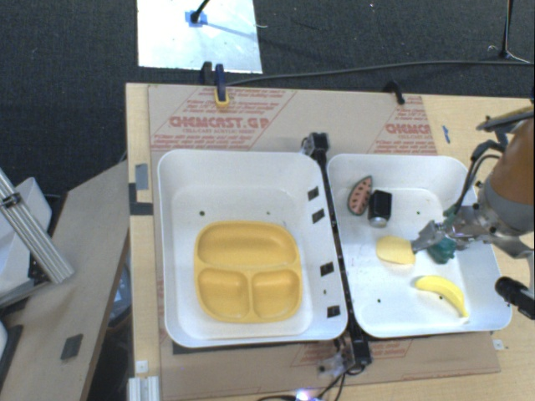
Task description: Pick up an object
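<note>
The right bin holds several small objects. A pale yellow rounded piece lies near its middle, and a yellow banana lies toward the front right. A reddish slice with dark seeds and a black and silver can sit at the back left. My gripper is low over the bin, just right of the pale yellow piece and above the banana. Something teal shows at the gripper's tip; whether it is a held object or part of the gripper is unclear.
The left bin holds a yellow divided tray. A black divider with clips runs between the bins. The arm's orange band and cables stand over the right bin's far right edge.
</note>
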Action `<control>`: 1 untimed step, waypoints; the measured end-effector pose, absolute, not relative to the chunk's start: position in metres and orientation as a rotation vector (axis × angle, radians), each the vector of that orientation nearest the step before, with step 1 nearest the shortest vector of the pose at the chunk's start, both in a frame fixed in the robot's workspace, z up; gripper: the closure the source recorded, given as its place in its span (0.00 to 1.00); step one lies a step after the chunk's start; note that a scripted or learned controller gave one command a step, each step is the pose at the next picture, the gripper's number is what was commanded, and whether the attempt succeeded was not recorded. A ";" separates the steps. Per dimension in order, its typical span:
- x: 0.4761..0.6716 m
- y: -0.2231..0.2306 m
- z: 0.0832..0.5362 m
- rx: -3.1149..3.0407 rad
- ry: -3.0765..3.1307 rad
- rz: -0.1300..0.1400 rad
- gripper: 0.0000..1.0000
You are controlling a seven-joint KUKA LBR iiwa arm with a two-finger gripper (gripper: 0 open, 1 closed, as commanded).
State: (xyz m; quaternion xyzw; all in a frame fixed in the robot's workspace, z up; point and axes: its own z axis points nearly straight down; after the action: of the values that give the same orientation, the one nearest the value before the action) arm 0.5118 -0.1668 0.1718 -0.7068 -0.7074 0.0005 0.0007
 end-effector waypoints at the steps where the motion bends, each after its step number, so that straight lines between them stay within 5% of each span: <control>1: 0.510 -0.165 0.109 -2.218 -2.220 0.002 0.00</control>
State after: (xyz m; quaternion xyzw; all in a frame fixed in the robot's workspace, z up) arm 0.5095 -0.1652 0.1089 -0.7067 -0.7075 0.0008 0.0018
